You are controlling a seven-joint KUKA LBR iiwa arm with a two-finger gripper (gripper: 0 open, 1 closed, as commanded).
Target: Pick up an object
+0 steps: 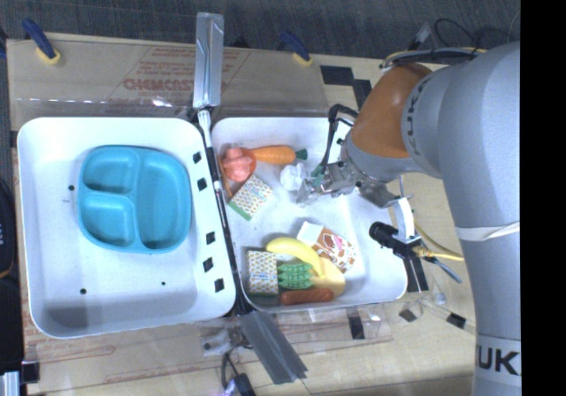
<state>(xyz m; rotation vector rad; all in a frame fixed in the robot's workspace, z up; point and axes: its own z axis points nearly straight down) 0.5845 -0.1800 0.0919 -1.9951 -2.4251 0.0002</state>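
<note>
In the right bin, upper middle: the claw (316, 184) is hanging low, just right of a small pale object (291, 177).
Claw state: I cannot tell; the tip is blurring into clear, shiny clutter.
Arm (460, 120): it is reaching in from the right, its orange band (382, 116) sitting above the wrist, over the bin's right rim.
Right bin (376, 284): white and shallow, it is holding all the loose items.
Carrot (272, 155): it is lying along the top, pointing left, touching a pinkish-red rounded item (235, 163).
Patterned packet (251, 198): it is lying tilted below the pinkish item, near the left wall.
Banana (301, 255): it is curving across the lower middle, partly over a green item (295, 275).
Printed card (329, 247): it is sitting just right of the banana.
Small box (262, 272): it is resting at lower left, beside the green item.
Red sausage-shaped item (307, 296): it is lying along the bottom wall.
Left bin (44, 235): it is carrying a blue divided plate (135, 197), well apart from the claw.
Surface (88, 67): it is bearing both bins side by side, with blue clamps (41, 39) gripping its far edge.
</note>
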